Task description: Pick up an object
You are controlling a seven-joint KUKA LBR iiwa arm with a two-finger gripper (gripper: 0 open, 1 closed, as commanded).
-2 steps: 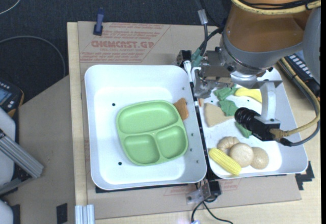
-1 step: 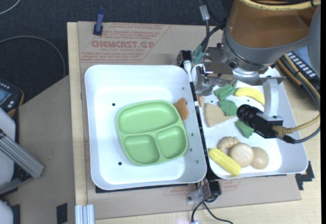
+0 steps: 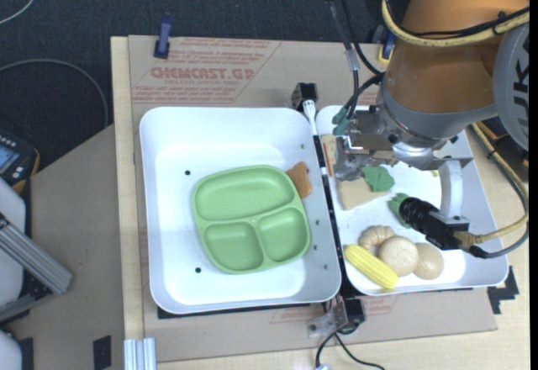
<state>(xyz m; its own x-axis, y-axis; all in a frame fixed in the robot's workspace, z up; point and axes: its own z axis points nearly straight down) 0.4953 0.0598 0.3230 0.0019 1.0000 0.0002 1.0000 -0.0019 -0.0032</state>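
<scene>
Toys look light: firm corn cob (image 3: 371, 266) suits a mid-body grasp; end effector (image 3: 357, 160) state perhaps hidden, I cannot tell.

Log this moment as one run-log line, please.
claw: over right bin | grasp: unconfirmed | green tray: left bin

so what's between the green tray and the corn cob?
In the camera view: bare white bin floor, then the two bins' adjoining walls, separating the green tray from the corn cob.
</scene>
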